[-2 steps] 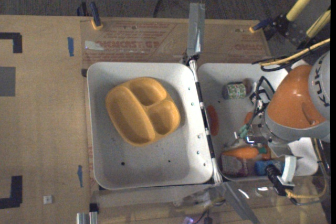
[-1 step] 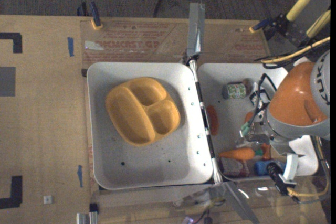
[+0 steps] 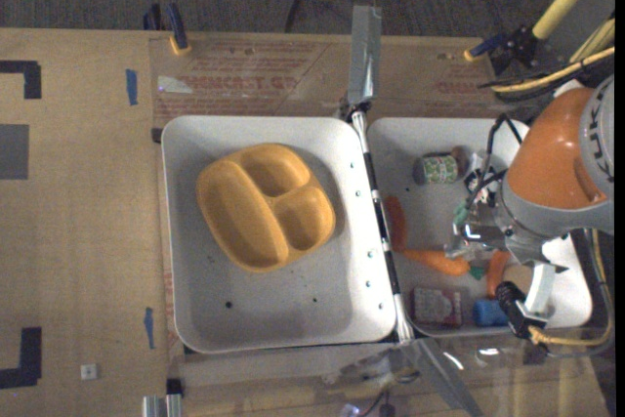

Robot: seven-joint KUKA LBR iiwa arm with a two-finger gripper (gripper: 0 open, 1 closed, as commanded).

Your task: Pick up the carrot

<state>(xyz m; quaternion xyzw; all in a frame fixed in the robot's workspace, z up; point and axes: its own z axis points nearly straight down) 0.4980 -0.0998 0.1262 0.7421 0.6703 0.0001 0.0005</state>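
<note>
The carrot (image 3: 436, 261) is orange and lies flat in the right bin (image 3: 391, 137), pointing left, with a green tip at its right end. My gripper (image 3: 471, 235) hangs just above and to the right of that thick end, under the orange band of the arm (image 3: 549, 173). Whether it touches the carrot is hidden by the wrist.
The right bin also holds a red-orange pepper-like piece (image 3: 395, 220), a greenish can (image 3: 437, 169), a pink packet (image 3: 437, 306), a blue block (image 3: 488, 312) and another orange piece (image 3: 498, 271). A yellow divided plate (image 3: 264, 205) sits in the left bin (image 3: 195, 308).
</note>
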